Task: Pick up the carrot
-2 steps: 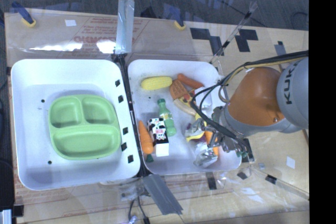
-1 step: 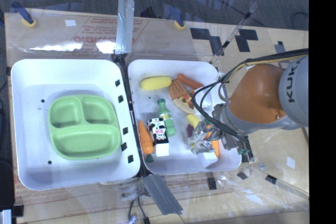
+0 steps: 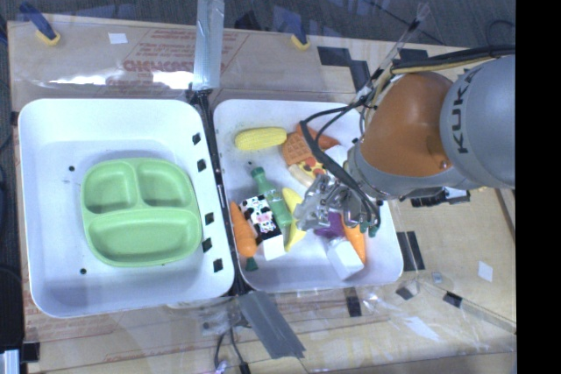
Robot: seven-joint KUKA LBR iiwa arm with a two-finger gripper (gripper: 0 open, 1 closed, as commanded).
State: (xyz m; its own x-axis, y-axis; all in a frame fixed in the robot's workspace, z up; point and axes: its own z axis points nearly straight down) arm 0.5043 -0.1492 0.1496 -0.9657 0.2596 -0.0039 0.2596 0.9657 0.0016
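The carrot (image 3: 243, 229) is a long orange piece with a green tip. It lies along the left wall of the right bin (image 3: 383, 263), close to the front corner. My gripper (image 3: 331, 208) hangs low over the middle of that bin, a good hand's width to the right of the carrot. It is above a purple item (image 3: 329, 229) and a small orange piece (image 3: 355, 242). The metal wrist parts and cables hide what lies directly beneath it. I see nothing lifted off the bin floor.
The right bin also holds a corn cob (image 3: 260, 137), a pizza slice (image 3: 302, 151), a green bottle (image 3: 268, 190), a cow-print carton (image 3: 260, 218), a yellow piece (image 3: 294, 233) and a white block (image 3: 347, 259). A green divided plate (image 3: 138, 210) sits in the left bin (image 3: 39, 144).
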